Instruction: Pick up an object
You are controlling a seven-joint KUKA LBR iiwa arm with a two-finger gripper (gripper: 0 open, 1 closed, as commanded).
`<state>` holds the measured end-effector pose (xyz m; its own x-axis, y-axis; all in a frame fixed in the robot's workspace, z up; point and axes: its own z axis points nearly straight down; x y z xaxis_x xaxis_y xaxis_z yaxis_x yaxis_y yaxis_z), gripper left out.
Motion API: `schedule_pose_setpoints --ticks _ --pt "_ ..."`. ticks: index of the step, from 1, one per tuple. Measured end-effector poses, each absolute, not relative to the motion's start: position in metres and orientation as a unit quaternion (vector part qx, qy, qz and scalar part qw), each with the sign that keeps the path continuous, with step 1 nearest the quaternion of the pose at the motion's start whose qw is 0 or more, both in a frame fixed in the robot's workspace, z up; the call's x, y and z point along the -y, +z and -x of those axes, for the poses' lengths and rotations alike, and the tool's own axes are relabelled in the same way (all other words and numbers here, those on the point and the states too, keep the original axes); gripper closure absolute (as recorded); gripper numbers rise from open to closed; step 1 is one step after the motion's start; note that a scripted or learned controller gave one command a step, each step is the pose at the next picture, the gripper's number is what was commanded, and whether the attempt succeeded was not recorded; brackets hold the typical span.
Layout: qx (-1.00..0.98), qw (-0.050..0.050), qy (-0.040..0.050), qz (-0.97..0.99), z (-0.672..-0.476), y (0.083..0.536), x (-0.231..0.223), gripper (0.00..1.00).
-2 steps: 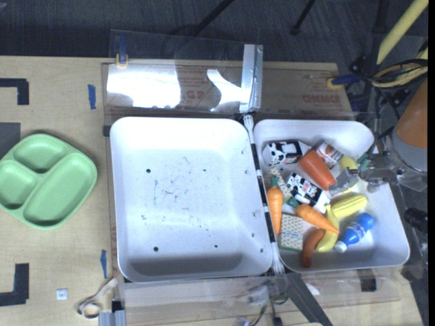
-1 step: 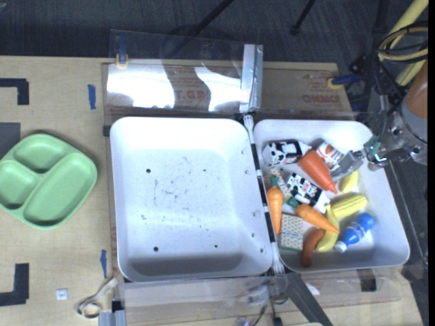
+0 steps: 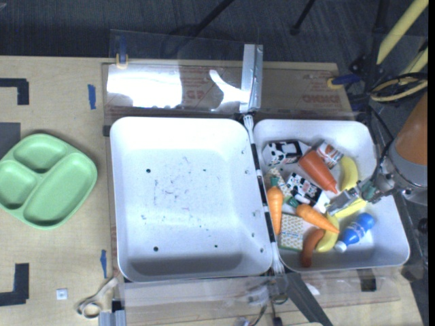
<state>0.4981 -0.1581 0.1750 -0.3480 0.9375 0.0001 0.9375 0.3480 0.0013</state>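
The right bin (image 3: 391,250) holds a heap of toy food. In it lie a small carrot (image 3: 274,206), a second carrot (image 3: 316,216), a fat orange piece (image 3: 318,170), a yellow banana (image 3: 349,172), a blue bottle (image 3: 357,229) and two black-and-white spotted items (image 3: 282,153). A dark red sausage (image 3: 309,246) lies near the front wall. My gripper (image 3: 346,199) reaches in from the right and sits low in the heap, between the banana and the second carrot, just above the blue bottle. Its tip is too cluttered to read.
The left bin (image 3: 180,195) stands beside the right one, sharing a middle wall. A green divided plate (image 3: 44,180) rests on the bench at far left. A clear panel (image 3: 177,80) stands behind the bins. Cables hang at the upper right.
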Motion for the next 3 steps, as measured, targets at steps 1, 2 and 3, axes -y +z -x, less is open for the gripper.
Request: schedule_pose_setpoints --ticks 1,2,3 --pt "-0.81 0.01 0.004 -0.586 -0.555 0.102 0.182 0.0" --pt "-0.845 0.003 0.0062 -0.535 -0.634 0.096 0.215 0.0" --pt "-0.845 0.004 0.004 -0.534 -0.634 0.108 0.217 1.0"
